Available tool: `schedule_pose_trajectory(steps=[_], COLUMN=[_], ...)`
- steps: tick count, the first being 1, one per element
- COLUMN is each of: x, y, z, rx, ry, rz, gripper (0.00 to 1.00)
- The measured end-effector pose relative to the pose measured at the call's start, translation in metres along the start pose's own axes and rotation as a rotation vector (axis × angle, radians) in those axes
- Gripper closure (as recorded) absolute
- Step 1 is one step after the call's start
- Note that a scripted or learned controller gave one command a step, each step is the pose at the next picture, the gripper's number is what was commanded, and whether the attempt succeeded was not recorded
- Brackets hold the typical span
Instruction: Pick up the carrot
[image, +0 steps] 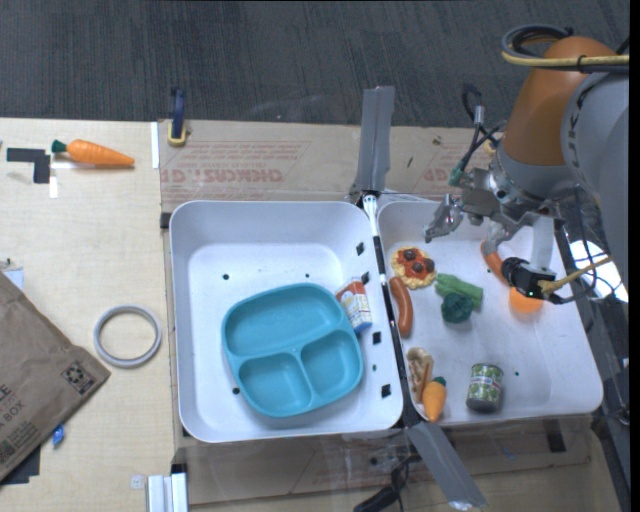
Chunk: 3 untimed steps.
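We note the grey arm with its orange band reaching in at the upper right of the frame, its two-finger gripper (468, 222) hanging above the far edge of the right-hand shallow white bin (560, 395); the two dark fingers stand spread well apart with nothing between them. In that right bin we count several things: a small orange carrot with a green top (433, 396) lying at the lower left corner, just beside a pale, brownish food piece (418, 362) against the divider; a red sausage (402, 304) lying lengthwise near the bin's left wall; a small round pizza slice with red and dark toppings (413, 266) just above it; a green leafy vegetable (458, 297) toward the middle; a small green-labelled can (485, 387) at the lower middle; and an orange rounded piece (524, 299) at the right side, partly behind cables, so we cannot tell what it is. The left-hand white bin (200, 400) carries a light blue three-compartment plastic tray (291, 349), with a small bottle bearing a red and white label (355, 303) touching the tray's upper right edge. On the bench at the upper left of the frame lies a second orange carrot with a green end (93, 153), well apart from both bins. A grey ring of tape (127, 335) sits at the left, near a brown cardboard box (40, 380).
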<state>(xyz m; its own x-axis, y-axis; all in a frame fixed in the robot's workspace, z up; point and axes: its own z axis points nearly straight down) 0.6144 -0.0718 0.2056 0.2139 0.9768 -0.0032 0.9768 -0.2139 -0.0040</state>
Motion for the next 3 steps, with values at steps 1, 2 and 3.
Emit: schedule_pose_trajectory(steps=[1,2,3], x=[-0.104,-0.133,-0.137], y=[0.000,0.007,0.044], z=[0.016,0.106,0.080], rx=[0.001,-0.003,-0.006], ry=[0.001,0.002,0.000], rz=[0.065,-0.136,-0.305], gripper=[0.00,0.00,0.00])
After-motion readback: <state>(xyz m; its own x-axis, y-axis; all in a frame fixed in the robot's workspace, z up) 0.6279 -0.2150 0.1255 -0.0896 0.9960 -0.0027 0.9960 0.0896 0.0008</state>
